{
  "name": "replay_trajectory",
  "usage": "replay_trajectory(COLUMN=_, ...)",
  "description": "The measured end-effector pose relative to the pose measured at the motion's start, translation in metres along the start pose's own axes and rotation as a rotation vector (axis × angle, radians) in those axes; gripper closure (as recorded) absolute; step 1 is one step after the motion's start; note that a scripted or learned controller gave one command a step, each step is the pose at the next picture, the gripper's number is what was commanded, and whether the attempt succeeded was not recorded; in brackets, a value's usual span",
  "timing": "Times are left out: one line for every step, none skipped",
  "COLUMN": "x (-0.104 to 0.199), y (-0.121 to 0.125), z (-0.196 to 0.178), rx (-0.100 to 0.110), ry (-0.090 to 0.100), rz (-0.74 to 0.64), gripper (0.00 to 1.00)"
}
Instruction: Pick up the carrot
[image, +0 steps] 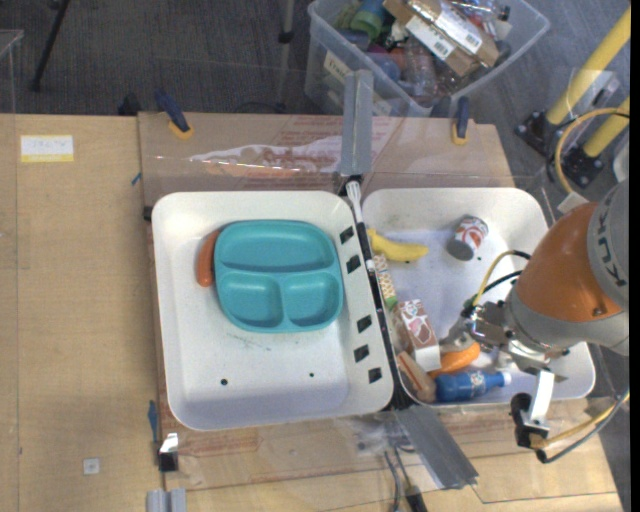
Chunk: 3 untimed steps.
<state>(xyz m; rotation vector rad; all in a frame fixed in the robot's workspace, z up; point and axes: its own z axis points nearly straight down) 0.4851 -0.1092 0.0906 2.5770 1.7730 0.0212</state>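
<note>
Starting at the left, the left bin (180, 330) carries a teal divided plate (277, 275), and tucked against the plate's left edge is an orange-red thing (205, 262) I can't name for sure; it might be a sausage. Across the divider, the right bin (520, 205) has a banana (397, 248) near its upper left and a small tin can (466, 237) lying a bit further right. Lower down along the divider sits a clutter: a printed packet (414, 325), something brown at the bottom corner, and a blue bottle (470, 385) lying on its side along the front wall.

The carrot (459, 357) is right there in that pile, just above the blue bottle, its long axis running roughly left to right with a slight tilt. The gripper (480, 328) hangs directly over its right end, the wrist and orange band crowding in from the right. From where I stand the arm's own body hides the fingertips, so I cannot tell how far they are spread or whether anything is caught between them. To my eye the carrot lies just down and left of the pincer, close enough to be touching, though I can't confirm contact
</note>
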Motion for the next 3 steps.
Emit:
replay_trajectory(x=-0.003, y=0.001, z=-0.01, rx=-0.001, ry=-0.003, rz=0.007, gripper=1.0)
replay_trajectory(x=-0.039, y=0.029, z=0.002, rx=0.03, ry=0.028, rz=-0.269, gripper=1.0)
replay_trajectory(x=0.057, y=0.047, z=-0.094, rx=0.019, ry=0.0, rz=-0.251, gripper=1.0)
